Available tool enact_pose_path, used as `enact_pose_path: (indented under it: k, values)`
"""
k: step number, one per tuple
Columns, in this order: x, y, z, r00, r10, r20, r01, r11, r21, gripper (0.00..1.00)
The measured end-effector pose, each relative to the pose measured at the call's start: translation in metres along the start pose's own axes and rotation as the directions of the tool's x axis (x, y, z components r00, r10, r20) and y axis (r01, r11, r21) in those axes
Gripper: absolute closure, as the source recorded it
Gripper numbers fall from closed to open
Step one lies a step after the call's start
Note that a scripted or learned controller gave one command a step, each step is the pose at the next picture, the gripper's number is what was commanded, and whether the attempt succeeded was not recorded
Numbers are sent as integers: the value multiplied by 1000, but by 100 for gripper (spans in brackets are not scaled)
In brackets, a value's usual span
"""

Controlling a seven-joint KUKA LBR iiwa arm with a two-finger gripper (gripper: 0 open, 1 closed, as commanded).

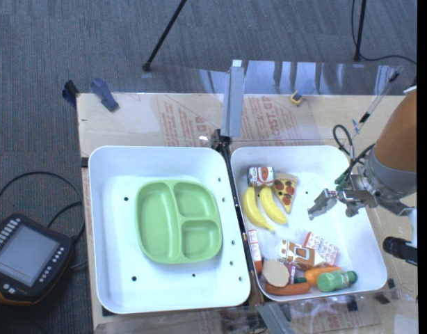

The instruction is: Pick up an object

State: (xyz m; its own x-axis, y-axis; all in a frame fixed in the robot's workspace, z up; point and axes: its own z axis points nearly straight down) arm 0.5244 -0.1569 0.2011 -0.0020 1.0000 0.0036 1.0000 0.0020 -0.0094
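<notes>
My gripper (336,203) hangs over the right bin (352,160), at its right-hand side, with the fingers spread wide and nothing between them. One finger (320,205) juts toward the bin's middle, the other (352,209) sits closer to my wrist.

Nearest the camera, below my gripper along the bin's front edge, lie a green bottle (336,280), a carrot (318,273), a round bun-like toy (275,273) and a red sausage-shaped piece (288,289), crowded together. Just behind them are two small red-and-white cartons (308,248), still nearer the front than my fingers.

Level with my gripper and off toward the bin's centre rest two bananas (263,207) side by side, with a pizza slice (286,191) touching the nearer one. A small can (261,175) lies just beyond them.

Well apart, in the left bin (109,165), a green divided plate (179,220) lies flat.
</notes>
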Motion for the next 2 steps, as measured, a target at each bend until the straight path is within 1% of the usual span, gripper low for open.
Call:
enact_pose_path:
  k: [1,2]
  values:
    - [58,52,12,994,-107,2,107,994,-2,0]
    - [36,74,100,978,-207,1,207,978,0,0]
